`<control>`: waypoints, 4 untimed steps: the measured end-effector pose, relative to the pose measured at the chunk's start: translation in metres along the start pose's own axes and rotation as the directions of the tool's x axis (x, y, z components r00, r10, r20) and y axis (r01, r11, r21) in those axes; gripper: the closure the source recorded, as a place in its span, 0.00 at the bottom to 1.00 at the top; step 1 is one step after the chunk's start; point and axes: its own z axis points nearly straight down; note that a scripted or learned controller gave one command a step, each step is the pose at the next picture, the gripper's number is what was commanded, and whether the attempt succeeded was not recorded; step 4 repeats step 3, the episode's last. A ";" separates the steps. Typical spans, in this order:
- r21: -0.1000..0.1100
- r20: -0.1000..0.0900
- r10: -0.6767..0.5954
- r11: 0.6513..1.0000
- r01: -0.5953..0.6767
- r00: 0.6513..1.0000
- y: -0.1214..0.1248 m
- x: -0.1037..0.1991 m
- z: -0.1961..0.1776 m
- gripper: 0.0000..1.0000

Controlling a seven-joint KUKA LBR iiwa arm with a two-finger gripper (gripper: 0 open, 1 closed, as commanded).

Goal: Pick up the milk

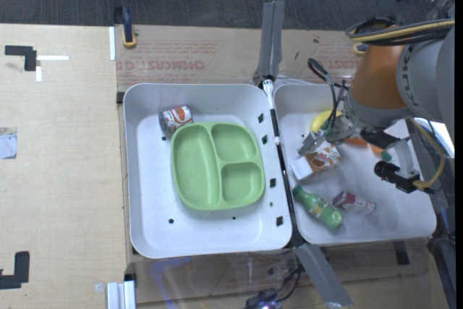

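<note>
Two white bins sit side by side in my feed, the left bin [137, 177] filling the middle of the frame and the right bin [383, 228] running toward the right edge. From the right side, my arm [405, 76] reaches in, grey with its orange band, and the gripper [317, 143] hangs low over the upper left part of the right bin. I cannot tell from this angle whether its tips are apart or together; they blur into the clutter beneath them.

Directly under the gripper, and seemingly touching it, lies the milk [322, 159], a small brown and white carton lying tilted on the bin floor near the divider between the bins. I cannot say it is gripped. Just above it, partly hidden behind the wrist, I see a yellow banana [320, 121]. To the right of the carton something orange [356, 142] peeks out from under the arm.

Lower in the same bin a green bottle [318, 207] lies on its side, and just right of it a small dark red and white packet [353, 202].

In the left bin a green divided plate [217, 166] rests in the centre, with a small can [176, 116] lying on its side at the plate's upper left.
</note>
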 end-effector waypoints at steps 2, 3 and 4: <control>0.000 -0.001 0.311 0.951 -0.311 0.951 -0.061 -0.001 -0.010 1.00; 0.002 0.000 0.257 0.966 -0.257 0.966 -0.031 0.046 -0.125 1.00; 0.002 0.000 0.257 0.966 -0.257 0.966 -0.031 0.046 -0.125 1.00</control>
